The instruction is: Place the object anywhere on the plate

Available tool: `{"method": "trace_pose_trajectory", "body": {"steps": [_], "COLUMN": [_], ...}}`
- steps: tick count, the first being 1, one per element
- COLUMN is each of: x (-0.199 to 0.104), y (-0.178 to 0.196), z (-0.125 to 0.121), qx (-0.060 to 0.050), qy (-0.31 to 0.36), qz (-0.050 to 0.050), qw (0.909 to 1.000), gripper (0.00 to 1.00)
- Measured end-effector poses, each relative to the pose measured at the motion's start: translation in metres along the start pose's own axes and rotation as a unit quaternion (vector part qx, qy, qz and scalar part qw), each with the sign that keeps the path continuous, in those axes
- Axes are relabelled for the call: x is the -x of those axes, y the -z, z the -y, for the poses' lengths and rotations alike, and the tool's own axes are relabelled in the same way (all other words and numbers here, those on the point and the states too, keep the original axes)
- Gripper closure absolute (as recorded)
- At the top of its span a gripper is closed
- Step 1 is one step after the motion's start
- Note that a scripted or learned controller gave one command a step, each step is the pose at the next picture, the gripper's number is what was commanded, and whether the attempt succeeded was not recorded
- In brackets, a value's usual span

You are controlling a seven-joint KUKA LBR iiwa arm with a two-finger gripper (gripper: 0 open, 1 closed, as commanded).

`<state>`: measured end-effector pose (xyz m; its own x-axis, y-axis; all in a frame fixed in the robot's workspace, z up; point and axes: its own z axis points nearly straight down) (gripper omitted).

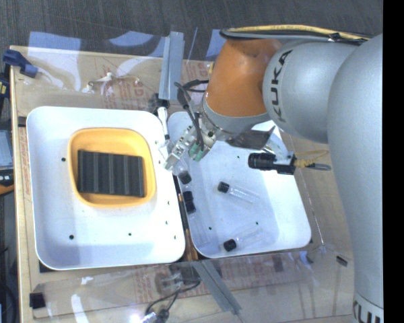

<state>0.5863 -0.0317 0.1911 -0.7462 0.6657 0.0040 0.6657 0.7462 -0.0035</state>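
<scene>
Two capped tubes (pixel 237 192) (pixel 241 238) in right bin (pixel 293 207); plate (pixel 112 167) left

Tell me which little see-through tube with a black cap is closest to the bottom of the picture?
The tube lying by the right bin's bottom edge. The other capped tube lies higher up, nearer the bin's middle.

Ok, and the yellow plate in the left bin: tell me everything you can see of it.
The yellow plate is a rounded-square dish with a thick, glossy rim, plastic by the look of it. Its middle holds a dark grey ribbed insert with parallel grooves running top to bottom. It lies flat in the left white bin, toward the bin's upper middle, with bare white floor all round. Nothing else rests on it. The gripper is off its right side, near the edge between the bins, not touching it.
</scene>
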Motion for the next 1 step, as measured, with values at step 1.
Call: {"method": "trace_pose_trajectory", "body": {"steps": [1], "x": [0.0000], "y": [0.0001], "z": [-0.0001], "qx": [0.000], "qy": [0.000], "qz": [0.000], "qw": [1.0000], "gripper": [0.00]}}
